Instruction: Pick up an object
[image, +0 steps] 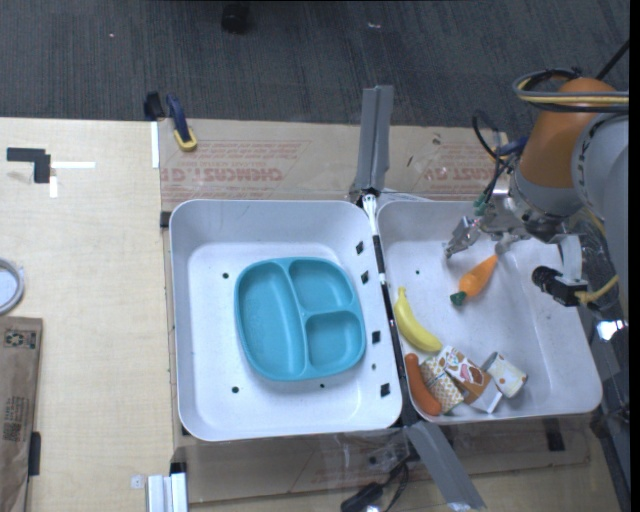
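- A camera looks down at a slant on a bench (80, 400) with two shallow white bins side by side.
- The left bin (200, 330) holds a blue plate (300, 318) with three sections, lying flat near the middle.
- The right bin (560, 370) holds several small items.
- A carrot (477, 278), orange with a green end, lies tilted in the upper middle of the right bin.
- A banana (413, 324) lies near the right bin's left wall, curving down towards the front.
- A red sausage (420, 388) lies just below the banana, at the front left corner.
- A patterned pouch (455, 376) lies touching the sausage on its right.
- A small white carton (502, 378) lies just beside the pouch, near the front wall.
- The arm (560, 140), grey with an orange band, reaches in from the right over the right bin's far corner.
- The gripper (468, 240) hangs just above and left of the carrot, close to the bin floor.
- Its fingers look spread a little, with nothing between them; the carrot lies apart from them.
- A roll of tape (8, 288) sits at the bench's left edge.
- A blue and yellow clamp (178, 122) lies behind the left bin.
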